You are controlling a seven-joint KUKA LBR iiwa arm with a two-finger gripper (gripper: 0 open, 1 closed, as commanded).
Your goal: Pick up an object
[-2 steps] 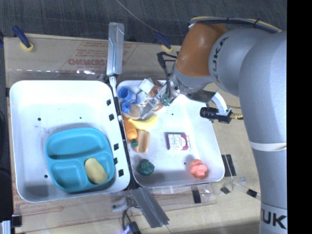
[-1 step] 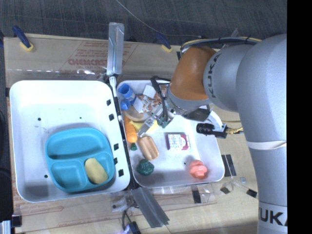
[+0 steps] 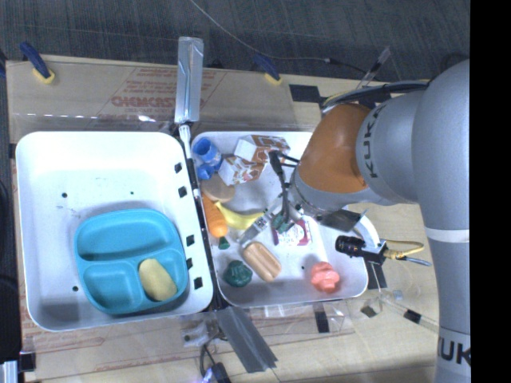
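My gripper [image 3: 271, 223] hangs low in the middle of the right bin [image 3: 351, 290], under the orange wrist band. It sits just above a hot dog [image 3: 261, 261], beside a yellow banana [image 3: 238, 214] and over a small printed packet [image 3: 293, 233]. Around it lie an orange carrot [image 3: 215, 219], a green broccoli piece [image 3: 237, 274], a pink toy [image 3: 323, 276], a blue cup [image 3: 204, 155] and a brown-and-white carton [image 3: 251, 159]. I see nothing lifted off the bin floor.
The left bin [image 3: 48, 174] holds a blue divided tray [image 3: 120, 250] with a yellow potato-like object [image 3: 157, 279] in its front right compartment. A divider wall [image 3: 196, 214] separates the bins. The arm covers the right bin's far right side.
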